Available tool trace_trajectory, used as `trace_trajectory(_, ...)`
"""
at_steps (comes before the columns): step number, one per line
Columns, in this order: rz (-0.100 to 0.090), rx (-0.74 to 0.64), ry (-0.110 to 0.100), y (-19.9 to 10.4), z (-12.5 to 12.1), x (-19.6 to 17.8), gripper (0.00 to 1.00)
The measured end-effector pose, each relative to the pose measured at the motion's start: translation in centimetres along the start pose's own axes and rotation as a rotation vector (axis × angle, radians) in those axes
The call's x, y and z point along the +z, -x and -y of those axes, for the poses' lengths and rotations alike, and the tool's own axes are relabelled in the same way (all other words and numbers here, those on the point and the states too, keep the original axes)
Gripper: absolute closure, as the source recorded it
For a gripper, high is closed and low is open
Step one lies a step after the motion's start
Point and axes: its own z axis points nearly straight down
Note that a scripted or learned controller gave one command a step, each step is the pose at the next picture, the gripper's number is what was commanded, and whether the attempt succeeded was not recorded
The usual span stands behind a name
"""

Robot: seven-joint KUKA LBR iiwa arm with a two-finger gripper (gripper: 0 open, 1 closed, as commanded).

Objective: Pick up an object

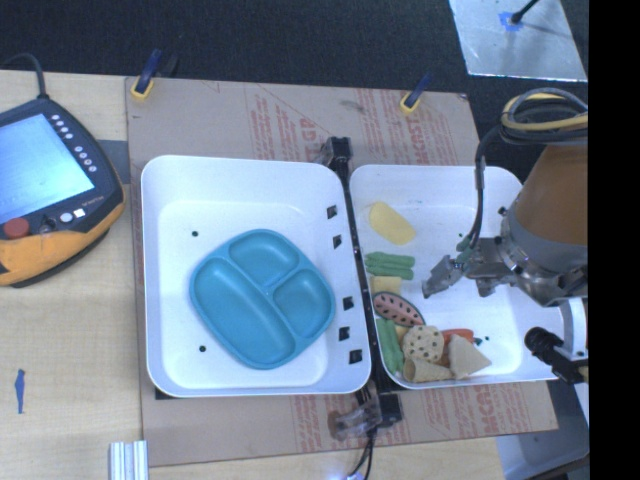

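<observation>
Gripper (pixel 447 273) beside green beans (pixel 389 264)

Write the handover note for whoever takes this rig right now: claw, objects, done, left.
Claw: hanging over the middle of the right bin, nothing seen between its fingers; open or shut cannot be told.
Objects: yellow piece near the bin's upper left, green beans below it, then a dark oval piece, and a cookie with tan wedges heaped at the bottom edge.
Left bin holds the blue divided plate.
Done: arm is positioned in the bin.
Left: grasp one object and lift it.
</observation>
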Motion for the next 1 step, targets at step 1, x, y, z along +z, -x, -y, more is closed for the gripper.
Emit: trace_trajectory(1,0.000,-0.007,0.006,-4.99,-6.70,0.18,0.00)
